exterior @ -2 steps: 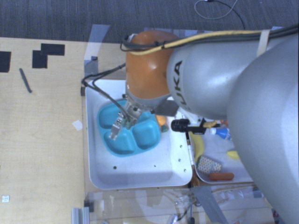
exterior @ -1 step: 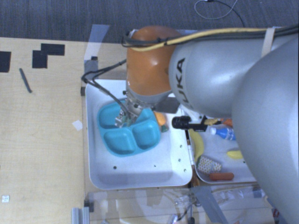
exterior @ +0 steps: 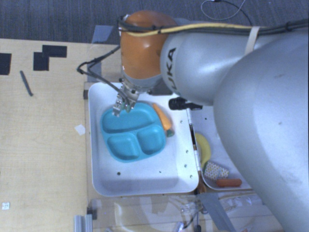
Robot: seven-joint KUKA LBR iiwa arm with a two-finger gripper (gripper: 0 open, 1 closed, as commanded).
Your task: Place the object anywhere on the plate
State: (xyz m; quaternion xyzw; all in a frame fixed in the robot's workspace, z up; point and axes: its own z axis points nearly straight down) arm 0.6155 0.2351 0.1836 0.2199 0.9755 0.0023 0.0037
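Carrot [exterior: 163,118] lengthwise along plate [exterior: 133,135] edge

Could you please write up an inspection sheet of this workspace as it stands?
Surface: light wooden bench bearing two shallow white bins; left bin, right bin.
Job's things: blue three-compartment plastic plate in the left bin; orange carrot-shaped toy lying against its right rim.
Clutter: yellow banana-shaped toy, speckled item and red sausage-shaped toy in the right bin.
Gripper: gripper over the plate's upper-left corner.
Cables: black cable looping beside the wrist; yellow hose along the arm.
Surroundings: dark grey carpet.
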